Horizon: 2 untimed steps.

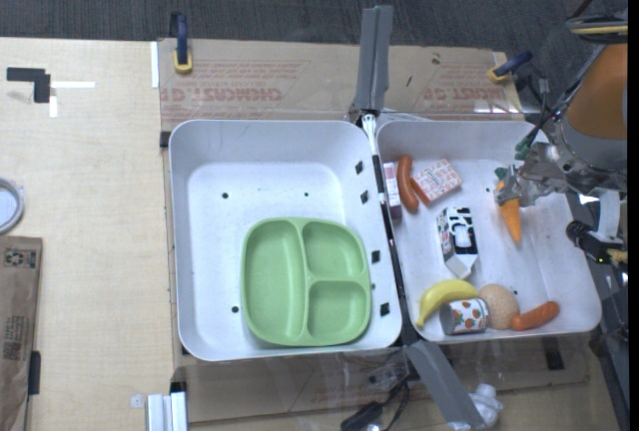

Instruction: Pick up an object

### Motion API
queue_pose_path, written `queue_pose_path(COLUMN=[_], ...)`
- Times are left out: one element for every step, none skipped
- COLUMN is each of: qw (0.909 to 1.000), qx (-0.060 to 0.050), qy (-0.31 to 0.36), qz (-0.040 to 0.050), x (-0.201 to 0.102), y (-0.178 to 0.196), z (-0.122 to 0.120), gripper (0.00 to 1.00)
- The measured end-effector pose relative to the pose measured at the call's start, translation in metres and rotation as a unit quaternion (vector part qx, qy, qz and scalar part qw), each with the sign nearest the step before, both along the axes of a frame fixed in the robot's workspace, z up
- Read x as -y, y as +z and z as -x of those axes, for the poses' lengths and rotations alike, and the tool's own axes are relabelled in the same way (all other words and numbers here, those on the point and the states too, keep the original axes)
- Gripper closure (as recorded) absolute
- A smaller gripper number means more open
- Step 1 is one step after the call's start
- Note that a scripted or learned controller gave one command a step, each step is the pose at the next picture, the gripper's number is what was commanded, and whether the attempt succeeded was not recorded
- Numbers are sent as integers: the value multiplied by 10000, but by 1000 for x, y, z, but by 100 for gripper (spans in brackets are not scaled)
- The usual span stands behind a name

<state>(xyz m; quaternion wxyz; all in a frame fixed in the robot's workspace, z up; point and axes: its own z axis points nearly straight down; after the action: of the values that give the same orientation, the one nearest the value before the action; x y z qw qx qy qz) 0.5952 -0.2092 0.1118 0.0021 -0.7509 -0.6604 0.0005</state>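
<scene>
My gripper [511,192] is over the right side of the right bin [479,132], reaching in from the right. An orange carrot [513,222] sits between its fingers, with its thick end up at the fingertips and its point hanging down. Beneath and to the left lie other pieces in this bin: a black-and-white carton [457,234], a red patterned box [436,180], a sausage [405,182], a banana [443,296], a small can [464,317], a round bread roll [500,300] and a second carrot [535,316].
The left bin [200,219] holds a green divided plate [306,281]. A grey divider post [374,60] rises between the bins at the back. Clamps [180,45] hold the cardboard behind the bins.
</scene>
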Motion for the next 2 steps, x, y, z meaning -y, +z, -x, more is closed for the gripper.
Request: queue_pose_path(qw=[9969,9969], qx=[8,2], qy=[-786,-786], qz=[23,23], x=[-70,-70], y=[132,132], z=[-10,-10], gripper=[100,0])
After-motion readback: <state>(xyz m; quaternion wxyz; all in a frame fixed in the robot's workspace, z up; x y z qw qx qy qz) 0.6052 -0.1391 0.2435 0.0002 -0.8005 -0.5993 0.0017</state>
